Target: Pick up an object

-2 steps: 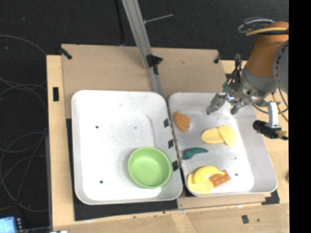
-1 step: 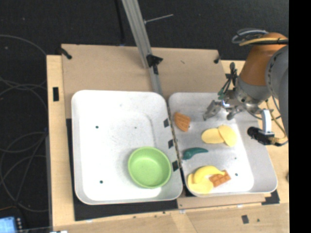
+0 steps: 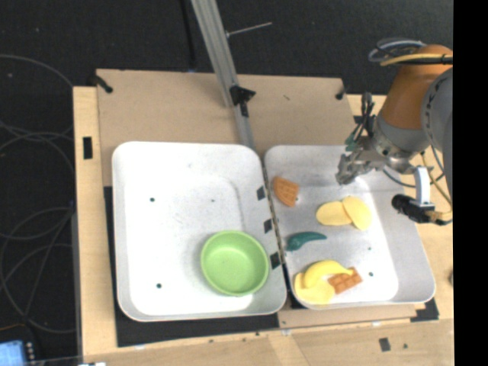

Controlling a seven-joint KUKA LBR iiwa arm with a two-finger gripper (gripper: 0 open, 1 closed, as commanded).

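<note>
While we hang over the right bin's far part, here is how things lie.

Gripper [image 3: 349,171]: low over the right bin [image 3: 396,277], above bare floor; we cannot tell its state from here.

Likeliest target: the two pale yellow pieces [image 3: 345,213], touching each other, just nearer the camera than our gripper and almost straight below it in the view.

Long axis: the pair runs roughly left to right across the bin.

Others: orange piece [image 3: 286,192] to the left; teal piece [image 3: 303,239]; yellow object [image 3: 322,280] with a small orange block; green bowl [image 3: 234,261] in the left bin [image 3: 152,174].
</note>
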